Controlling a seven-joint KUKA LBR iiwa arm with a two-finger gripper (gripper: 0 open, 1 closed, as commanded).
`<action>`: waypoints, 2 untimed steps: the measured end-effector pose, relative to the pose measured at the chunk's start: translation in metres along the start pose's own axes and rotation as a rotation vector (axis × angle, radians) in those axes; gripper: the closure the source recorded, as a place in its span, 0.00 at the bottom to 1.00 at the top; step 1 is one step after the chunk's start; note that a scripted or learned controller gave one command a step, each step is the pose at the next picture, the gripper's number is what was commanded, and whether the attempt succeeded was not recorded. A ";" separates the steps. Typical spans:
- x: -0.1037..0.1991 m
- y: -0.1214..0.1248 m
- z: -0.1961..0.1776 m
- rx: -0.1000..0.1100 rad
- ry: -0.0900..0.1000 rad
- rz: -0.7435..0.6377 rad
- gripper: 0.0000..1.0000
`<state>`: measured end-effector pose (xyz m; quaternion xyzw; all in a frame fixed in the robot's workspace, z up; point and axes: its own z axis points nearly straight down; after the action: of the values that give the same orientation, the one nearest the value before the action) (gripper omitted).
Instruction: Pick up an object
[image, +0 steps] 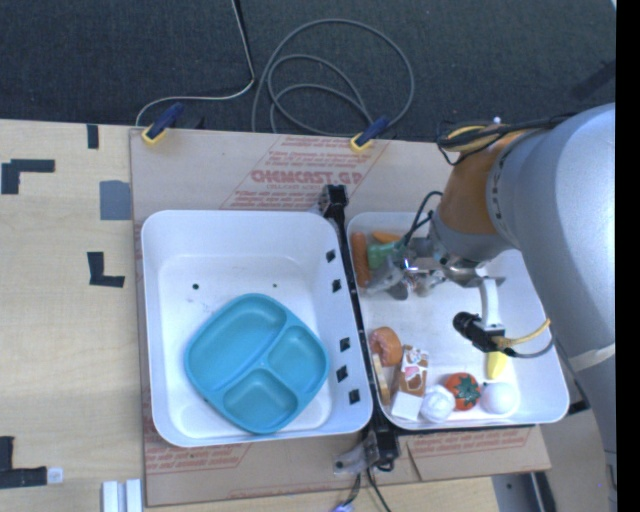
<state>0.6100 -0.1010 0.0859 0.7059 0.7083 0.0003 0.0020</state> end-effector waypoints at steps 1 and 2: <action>0.000 0.051 0.004 0.050 0.006 0.009 0.00; -0.003 0.048 -0.005 0.052 0.001 0.010 1.00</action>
<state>0.6585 -0.1042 0.0906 0.7094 0.7044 -0.0180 -0.0168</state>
